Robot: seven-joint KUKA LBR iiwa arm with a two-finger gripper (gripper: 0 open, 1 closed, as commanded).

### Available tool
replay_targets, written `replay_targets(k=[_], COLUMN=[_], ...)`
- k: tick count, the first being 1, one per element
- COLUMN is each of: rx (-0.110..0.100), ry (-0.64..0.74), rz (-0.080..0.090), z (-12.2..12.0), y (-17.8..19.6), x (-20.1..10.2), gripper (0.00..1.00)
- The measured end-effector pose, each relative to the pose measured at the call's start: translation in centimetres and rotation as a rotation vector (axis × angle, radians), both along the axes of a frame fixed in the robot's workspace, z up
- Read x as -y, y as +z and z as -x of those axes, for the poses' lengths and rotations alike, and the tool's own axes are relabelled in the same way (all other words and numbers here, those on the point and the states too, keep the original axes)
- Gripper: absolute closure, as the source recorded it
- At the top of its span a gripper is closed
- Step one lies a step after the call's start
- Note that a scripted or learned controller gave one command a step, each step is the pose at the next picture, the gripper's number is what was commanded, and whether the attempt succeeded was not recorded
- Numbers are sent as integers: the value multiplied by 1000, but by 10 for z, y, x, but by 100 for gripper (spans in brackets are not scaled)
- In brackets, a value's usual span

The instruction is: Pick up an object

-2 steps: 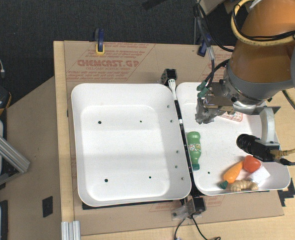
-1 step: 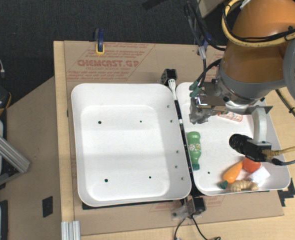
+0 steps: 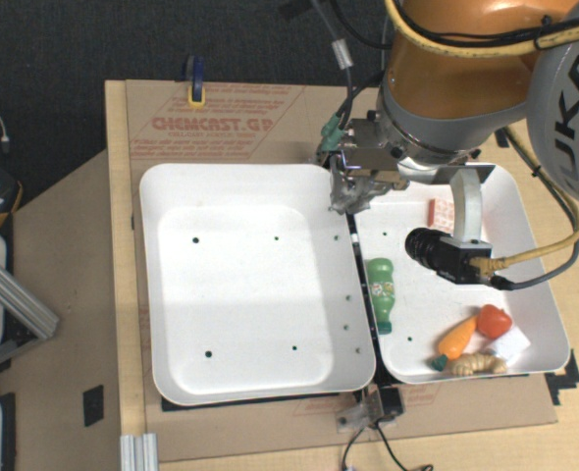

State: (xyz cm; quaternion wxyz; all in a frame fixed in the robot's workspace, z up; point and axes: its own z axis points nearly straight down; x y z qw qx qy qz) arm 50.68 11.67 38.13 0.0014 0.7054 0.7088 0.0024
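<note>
Seemingly nothing is picked yet: the gripper (image 3: 351, 192) hangs over the seam between the bins, grip state I cannot tell, while the bottle (image 3: 379, 292), carrot (image 3: 455, 340) and tomato (image 3: 494, 321) lie in the right bin (image 3: 535, 253).

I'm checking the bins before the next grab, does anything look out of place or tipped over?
Nothing stands out. The green bottle lies on its side by the right bin's left wall; the carrot and tomato sit near its front corner.
</note>
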Motion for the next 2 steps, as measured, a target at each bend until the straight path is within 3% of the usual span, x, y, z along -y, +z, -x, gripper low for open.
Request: replay_targets(k=[1,2], rx=[-8,-15], ry=[-6,-11], rz=[2,4], z=[28,0], y=[-8,-117], x=[32,77], gripper=[100,100])
